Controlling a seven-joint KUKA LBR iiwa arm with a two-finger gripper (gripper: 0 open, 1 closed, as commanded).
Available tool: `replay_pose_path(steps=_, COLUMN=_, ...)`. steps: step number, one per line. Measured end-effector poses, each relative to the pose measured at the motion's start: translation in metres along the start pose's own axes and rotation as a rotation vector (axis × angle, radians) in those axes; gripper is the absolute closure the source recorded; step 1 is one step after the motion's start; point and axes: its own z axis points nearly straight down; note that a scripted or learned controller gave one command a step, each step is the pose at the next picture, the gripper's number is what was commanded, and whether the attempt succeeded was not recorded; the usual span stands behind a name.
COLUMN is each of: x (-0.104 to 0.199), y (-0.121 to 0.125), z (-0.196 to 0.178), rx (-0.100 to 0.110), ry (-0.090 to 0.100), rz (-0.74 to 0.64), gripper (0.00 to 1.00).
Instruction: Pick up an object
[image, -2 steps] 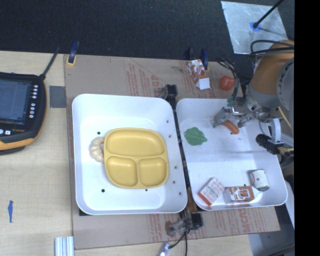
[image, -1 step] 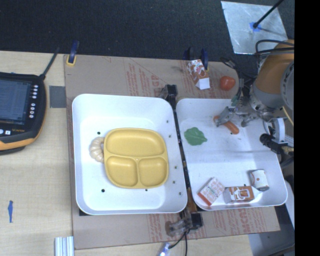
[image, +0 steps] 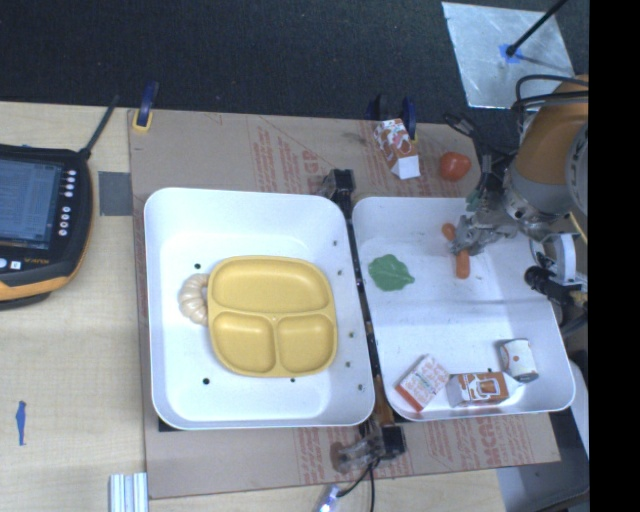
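Nearest, the cartons (image: 462, 386) lie along the right bin's (image: 540, 330) front edge. Farther back, the gripper (image: 468, 238) sits over a small sausage (image: 461, 264) (finger gap unclear); descend squarely, close across its width.

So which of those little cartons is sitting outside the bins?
The small carton with the red top, standing on the cardboard behind the right bin, beside the tomato. The others lie inside along that bin's front edge.
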Motion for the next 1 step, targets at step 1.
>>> replay_pose_path(steps=1, x=0.0747, y=0.0023, z=-0.0489, rx=-0.015, ry=-0.003, rz=0.001, gripper=1.00)
